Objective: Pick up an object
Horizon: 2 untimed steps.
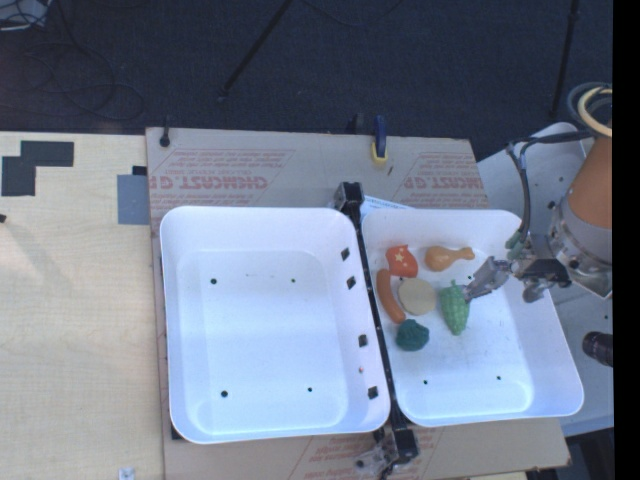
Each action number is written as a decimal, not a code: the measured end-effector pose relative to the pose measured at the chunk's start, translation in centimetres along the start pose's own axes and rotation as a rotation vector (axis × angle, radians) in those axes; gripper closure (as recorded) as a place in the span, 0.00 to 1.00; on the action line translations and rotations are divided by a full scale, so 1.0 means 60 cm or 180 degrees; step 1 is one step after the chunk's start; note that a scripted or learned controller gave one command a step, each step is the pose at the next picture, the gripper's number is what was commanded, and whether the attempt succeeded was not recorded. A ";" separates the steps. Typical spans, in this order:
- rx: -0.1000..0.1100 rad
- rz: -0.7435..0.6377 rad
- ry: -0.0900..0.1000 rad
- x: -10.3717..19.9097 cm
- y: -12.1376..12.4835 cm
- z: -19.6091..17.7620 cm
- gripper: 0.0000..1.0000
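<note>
Two shallow white bins sit side by side on a cardboard sheet (pixel 300 173) laid over the desk (pixel 70 298); the left bin (pixel 190 268) takes the middle of the sheet, the right bin (pixel 540 388) reaches toward the desk's right edge.

The objects lie in the right bin, clustered in its far-left part near the divider between the bins; a red piece with a pale mark (pixel 402 260) lies farthest back, with an orange drumstick-shaped toy (pixel 447 258) just beside it toward the right; an orange-red sausage shape (pixel 389 296) lies along the divider side, touching or nearly touching a pale round disc (pixel 417 297); a dark green lump (pixel 412 336) sits nearer the front, just below the disc; a lighter green elongated piece (pixel 455 309) lies to the right of the disc.

The gripper (pixel 482 283) reaches in over the right bin's right wall, its tip just beside the upper end of the lighter green piece; whether the fingers are spread or pressed together cannot be told, and nothing is seen held between them.

A blue and yellow clamp (pixel 380 140) grips the sheet's far edge.
</note>
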<state>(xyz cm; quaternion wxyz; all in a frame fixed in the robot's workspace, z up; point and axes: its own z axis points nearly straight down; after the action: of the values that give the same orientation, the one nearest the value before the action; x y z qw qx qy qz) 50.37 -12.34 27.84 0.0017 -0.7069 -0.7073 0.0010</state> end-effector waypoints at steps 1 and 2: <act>0.0007 -0.0001 0.0002 -0.001 0.000 -0.016 1.00; 0.0021 -0.0016 0.0010 0.124 -0.050 0.056 1.00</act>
<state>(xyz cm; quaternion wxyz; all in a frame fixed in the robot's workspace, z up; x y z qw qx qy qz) 47.38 -4.93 24.48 0.0052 -0.7050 -0.7091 0.0022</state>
